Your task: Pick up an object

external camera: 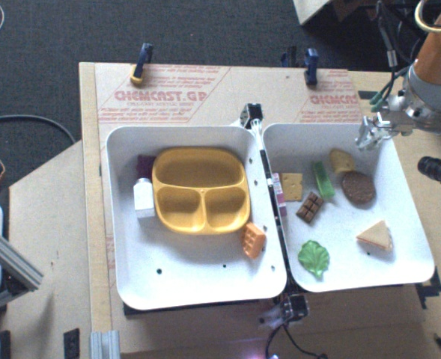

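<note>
Honestly, gripper [370, 134] hovers over right bin's [411, 223] far rim, fingers' state unclear; descending here risks hitting rim, missing yellow piece [341, 160].

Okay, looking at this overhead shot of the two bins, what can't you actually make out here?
- Pincer: small and blurred at the right bin's far rim; finger state unreadable.
- Arm: cut off by the right edge.
- Purple item: mostly hidden behind the yellow tray and white bottle.
- Card on the divider: print too small.
</note>
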Controlling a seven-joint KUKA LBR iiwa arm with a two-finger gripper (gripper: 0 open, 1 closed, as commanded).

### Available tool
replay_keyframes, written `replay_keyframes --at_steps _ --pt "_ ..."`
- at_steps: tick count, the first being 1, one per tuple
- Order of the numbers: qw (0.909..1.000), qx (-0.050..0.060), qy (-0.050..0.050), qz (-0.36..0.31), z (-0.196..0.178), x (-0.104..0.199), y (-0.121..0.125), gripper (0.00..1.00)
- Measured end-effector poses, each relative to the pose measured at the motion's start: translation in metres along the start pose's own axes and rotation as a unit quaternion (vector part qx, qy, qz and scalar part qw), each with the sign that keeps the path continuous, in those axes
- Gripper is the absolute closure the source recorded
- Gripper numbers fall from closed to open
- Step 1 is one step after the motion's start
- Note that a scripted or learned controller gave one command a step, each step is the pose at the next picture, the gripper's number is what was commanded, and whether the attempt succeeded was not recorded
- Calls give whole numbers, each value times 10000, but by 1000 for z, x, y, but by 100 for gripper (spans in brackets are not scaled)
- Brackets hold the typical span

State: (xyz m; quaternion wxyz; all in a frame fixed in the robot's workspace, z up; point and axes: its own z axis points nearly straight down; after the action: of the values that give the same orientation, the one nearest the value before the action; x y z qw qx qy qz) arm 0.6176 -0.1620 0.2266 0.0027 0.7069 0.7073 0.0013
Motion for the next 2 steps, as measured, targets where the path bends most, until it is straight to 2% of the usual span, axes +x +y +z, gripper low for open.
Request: replay_keyframes --at_steps 1,2 --pt "10000 37 25 -20 -11 48 -23 100" --pt "10000 52 26 -23 3 100 -46 100"
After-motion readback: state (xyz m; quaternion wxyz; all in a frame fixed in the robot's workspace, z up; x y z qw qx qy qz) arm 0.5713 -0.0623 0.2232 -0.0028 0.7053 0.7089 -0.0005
